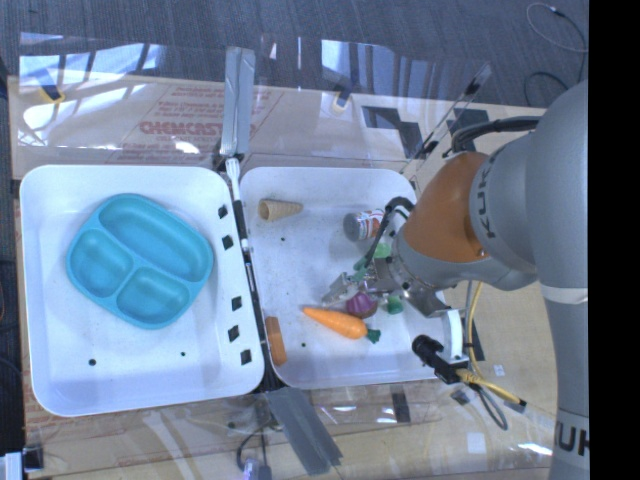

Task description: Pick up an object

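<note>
I'm seeing the end effector [362, 286] hovering just above the carrot [335, 322] in the right bin [300, 363]. I cannot tell its state.

Bright, even overhead light. Blue-white glare streaks on clear plastic sheet [150, 98] at top left. Soft shadows under grey arm [530, 198]. Slight overall softness, small items blurry.

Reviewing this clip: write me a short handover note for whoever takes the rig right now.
Gripper: low in the right bin, over a purple item; whether it grips is unclear.
Things: carrot just below the gripper, cone near the bin's top left, small can by the wrist, orange piece at the bin's left edge. Blue divided plate in the left bin.
Done: nothing visibly lifted.
Left: grasp and lift one object.
</note>
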